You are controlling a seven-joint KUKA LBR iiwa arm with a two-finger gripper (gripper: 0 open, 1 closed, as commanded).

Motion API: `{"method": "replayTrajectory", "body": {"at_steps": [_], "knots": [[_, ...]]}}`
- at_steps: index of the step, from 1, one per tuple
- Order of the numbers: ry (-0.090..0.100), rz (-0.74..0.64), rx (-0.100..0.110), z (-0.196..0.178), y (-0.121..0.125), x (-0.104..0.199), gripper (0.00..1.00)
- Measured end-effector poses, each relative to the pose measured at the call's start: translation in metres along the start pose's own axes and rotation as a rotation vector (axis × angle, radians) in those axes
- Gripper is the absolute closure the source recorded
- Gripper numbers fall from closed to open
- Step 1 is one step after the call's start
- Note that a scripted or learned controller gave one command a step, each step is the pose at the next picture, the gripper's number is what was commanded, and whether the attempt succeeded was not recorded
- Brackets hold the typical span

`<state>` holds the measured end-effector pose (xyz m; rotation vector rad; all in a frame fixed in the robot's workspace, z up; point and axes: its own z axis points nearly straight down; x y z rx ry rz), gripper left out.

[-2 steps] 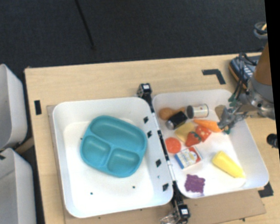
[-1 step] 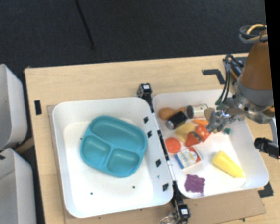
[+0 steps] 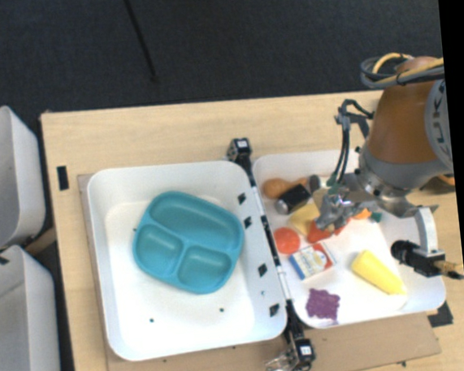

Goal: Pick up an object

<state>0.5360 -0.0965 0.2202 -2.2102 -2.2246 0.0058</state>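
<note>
**In the right bin: gripper low over clutter, no pick confirmed**

Under the gripper point(image 3: 332, 212) lies a mixed pile, and a red-orange piece point(image 3: 322, 231) sits directly beneath the fingertips, touching or nearly so. Whether the jaws are spread or pressed together cannot be told; the metal parts blur into the clutter. Nothing is visibly lifted, so in my judgement the pick itself remains to be done.

Just beside the jaws, toward the divider, lie a pale yellow wedge point(image 3: 303, 214), a dark cylinder point(image 3: 295, 197) and a smooth brown rounded item point(image 3: 275, 188). Below them are a glossy orange-red disc point(image 3: 287, 240) and a flat printed carton point(image 3: 311, 260). Further out rest a matte yellow corn-like block point(image 3: 377, 272) and a knobbly purple cluster point(image 3: 323, 304).

Well apart, in the left bin point(image 3: 114, 314), sits a teal plastic divided plate point(image 3: 188, 240), three compartments, rounded corners.
</note>
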Motion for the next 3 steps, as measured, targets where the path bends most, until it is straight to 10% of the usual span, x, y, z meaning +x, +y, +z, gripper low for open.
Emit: {"method": "replayTrajectory", "body": {"at_steps": [3], "knots": [[-0.001,-0.001,-0.003,-0.008,-0.031,0.134,1.00]]}}
